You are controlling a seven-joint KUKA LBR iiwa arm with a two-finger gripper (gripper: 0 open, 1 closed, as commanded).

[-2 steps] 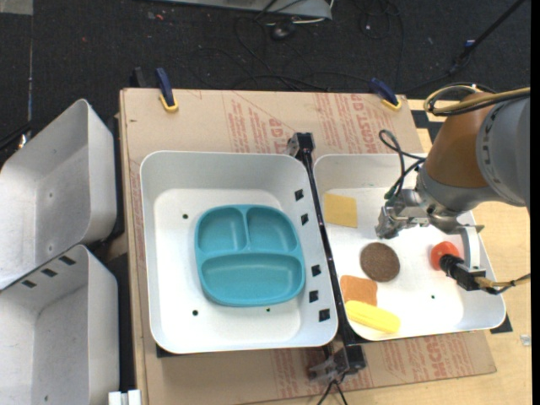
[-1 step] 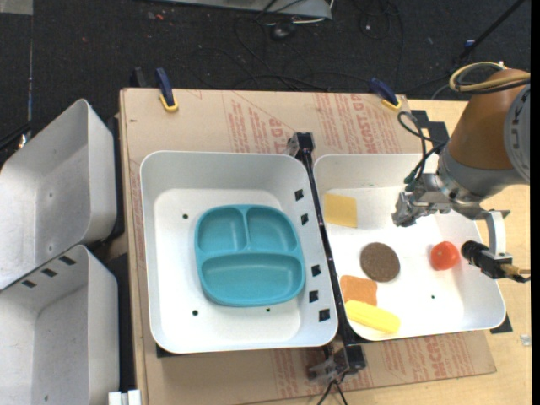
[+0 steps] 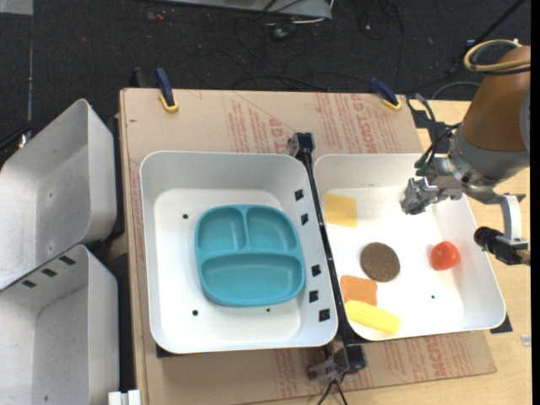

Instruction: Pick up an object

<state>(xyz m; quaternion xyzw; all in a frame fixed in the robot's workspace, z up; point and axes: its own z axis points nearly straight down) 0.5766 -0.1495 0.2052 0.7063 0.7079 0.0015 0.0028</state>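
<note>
The tool (image 3: 416, 199) hung over the upper right part of the right bin (image 3: 485, 298), carrying nothing — whether it was open or closed could not be told. Below it in that bin lay a red ball (image 3: 445, 256), a brown disc (image 3: 380, 261), a yellow slice (image 3: 341, 210), an orange piece (image 3: 359, 289) and a yellow piece (image 3: 373, 317). A teal divided plate (image 3: 250, 255) sat in the left bin (image 3: 160, 226).
</note>
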